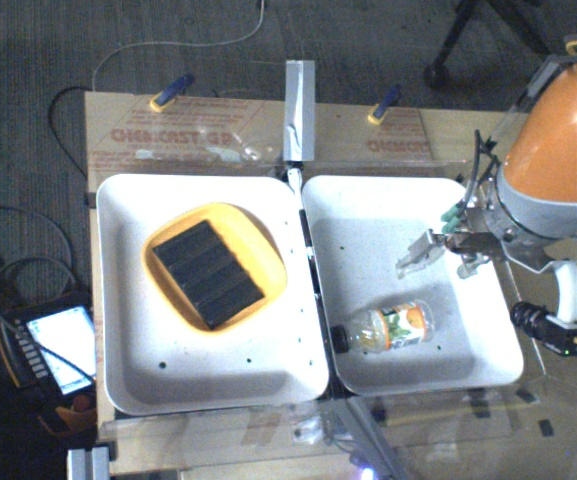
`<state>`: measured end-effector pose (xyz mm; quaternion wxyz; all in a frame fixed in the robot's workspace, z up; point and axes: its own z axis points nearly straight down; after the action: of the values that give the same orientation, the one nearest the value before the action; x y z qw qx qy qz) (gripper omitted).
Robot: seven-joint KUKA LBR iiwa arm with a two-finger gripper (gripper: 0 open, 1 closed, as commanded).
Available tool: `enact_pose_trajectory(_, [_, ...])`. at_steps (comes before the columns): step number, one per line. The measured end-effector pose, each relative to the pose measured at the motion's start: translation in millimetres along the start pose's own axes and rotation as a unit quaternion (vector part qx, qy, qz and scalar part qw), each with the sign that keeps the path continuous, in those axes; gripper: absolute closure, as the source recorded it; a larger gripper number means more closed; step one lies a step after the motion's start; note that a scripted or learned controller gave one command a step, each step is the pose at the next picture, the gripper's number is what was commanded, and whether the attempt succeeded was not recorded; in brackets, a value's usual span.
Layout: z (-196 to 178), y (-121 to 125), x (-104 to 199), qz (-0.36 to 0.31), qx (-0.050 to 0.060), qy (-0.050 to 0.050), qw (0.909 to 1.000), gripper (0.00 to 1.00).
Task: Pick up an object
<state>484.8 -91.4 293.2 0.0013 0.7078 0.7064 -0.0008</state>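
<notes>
Bottle (388,328) in right bin (368,208)

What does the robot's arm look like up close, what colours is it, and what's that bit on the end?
The arm is a rounded, bulky shape with a bright orange band over a grey shell. Below it sits a cluster of metal parts with thin dark cables and a small green piece. The gripper at the tip is silvery grey and narrow, reaching out over the right bin.

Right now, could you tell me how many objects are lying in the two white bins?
2. A yellow dish with a black ridged insert sits in the left bin; a small bottle lies on its side in the right bin, near its front. Nothing appears hidden.
</notes>
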Motion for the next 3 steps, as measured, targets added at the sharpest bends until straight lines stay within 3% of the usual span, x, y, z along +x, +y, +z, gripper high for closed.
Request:
enact_pose_trajectory(1, [117.2,-1.9,-45.2,0.003,0.002,0.001,1.0000,0.00])
enact_pose_trajectory(2, [201.8,10.6,-55.0,-0.028,-0.007,0.000,0.9996,0.00])
enact_pose_trajectory(3, [201.8,6.2,-67.6,0.046,-0.009,0.002,0.9989,0.00])
